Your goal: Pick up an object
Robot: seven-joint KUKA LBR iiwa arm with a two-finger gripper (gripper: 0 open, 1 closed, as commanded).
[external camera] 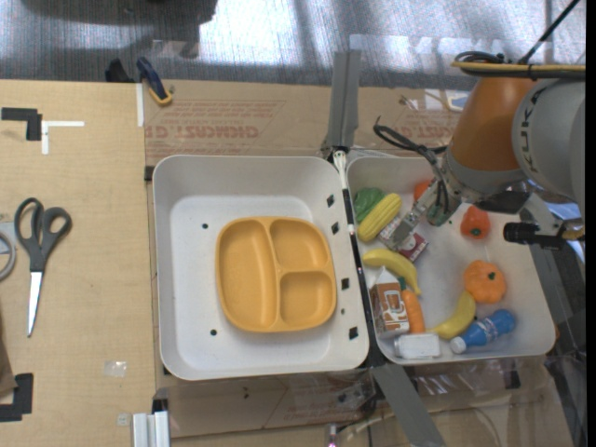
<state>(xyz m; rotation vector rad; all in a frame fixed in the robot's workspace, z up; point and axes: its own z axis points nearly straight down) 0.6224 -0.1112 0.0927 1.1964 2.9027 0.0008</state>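
Observation:
The right bin (535,287) holds several toy foods. Among them are a corn cob (380,216), a green piece (366,199), two bananas (394,266) (456,318), an orange pumpkin (485,281) and a small orange pepper (475,223). A blue bottle (485,330), a brown box (389,307) and a white block (417,345) lie along the bin's near side. My gripper (416,223) reaches down into the bin's far left part, just right of the corn cob and over a small red and silver packet (412,246). I see nothing lifted.
The left bin (177,277) holds a yellow divided plate (277,274). Scissors (37,250) lie on the bench at the far left. The grey and orange arm (507,128) covers the right bin's far right corner.

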